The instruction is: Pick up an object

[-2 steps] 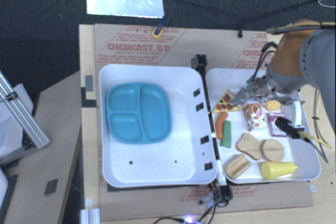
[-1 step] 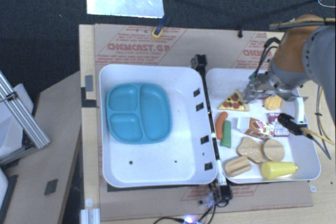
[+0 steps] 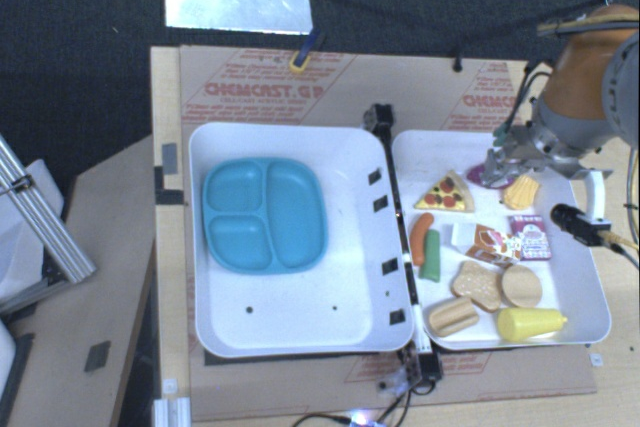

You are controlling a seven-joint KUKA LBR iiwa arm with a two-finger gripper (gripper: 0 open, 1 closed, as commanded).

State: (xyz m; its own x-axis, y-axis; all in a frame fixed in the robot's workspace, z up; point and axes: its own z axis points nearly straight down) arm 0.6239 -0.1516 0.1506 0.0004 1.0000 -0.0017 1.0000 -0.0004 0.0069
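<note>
Up in the far corner of the right bin (image 3: 598, 300), a purple piece (image 3: 480, 177) and a yellow corn-like piece (image 3: 521, 191) lie right under the gripper (image 3: 503, 163). The purple one peeks out at the gripper's left side, the yellow one just below and to the right. The gripper is low over them, but from here I cannot tell how wide its fingers are or whether they have hold of anything.

Nearby sit a pizza slice (image 3: 446, 194), a red sausage (image 3: 421, 231) beside a green stick (image 3: 431, 255), a small printed box (image 3: 528, 237), toast (image 3: 478, 284), a round bun (image 3: 520, 286), a hot dog bun (image 3: 453, 316) and a yellow pepper (image 3: 530, 322).

The left bin (image 3: 300, 320) holds a blue divided tray (image 3: 265, 215).
</note>
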